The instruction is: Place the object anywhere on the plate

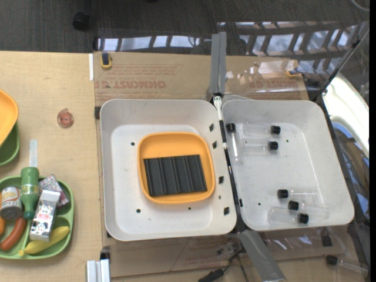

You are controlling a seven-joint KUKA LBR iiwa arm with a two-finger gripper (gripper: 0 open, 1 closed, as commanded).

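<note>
A slanted overhead view shows two shallow white bins side by side on a bench. In the left bin [117, 216] an orange-yellow plate [176, 141] with rounded corners sits near the middle of the bin floor. A dark grey ribbed block [176, 175], rectangular with lengthwise grooves, lies flat on the plate and covers most of its inner surface, with the plate's rim showing on all sides. The right bin [258, 178] holds several clear tubes with black caps: one stands upright along the bin's left wall [231, 140], two lie close together near the top [258, 138], and a loose cluster of three lies near the lower right corner [294, 207]. Whether the gripper is open or closed cannot be told from this view. A grey metal bar [218, 63] runs up from the seam between the bins, across a sheet of brown cardboard [153, 81] that lies behind them. On the wooden table to the left, well apart from the bins, a green tray [69, 213] carries toy food and small packets, including a green bottle [29, 188]. Part of an orange dish [6, 119] shows at the left edge, and a small pink round item [65, 118] lies on the wood near it.
</note>
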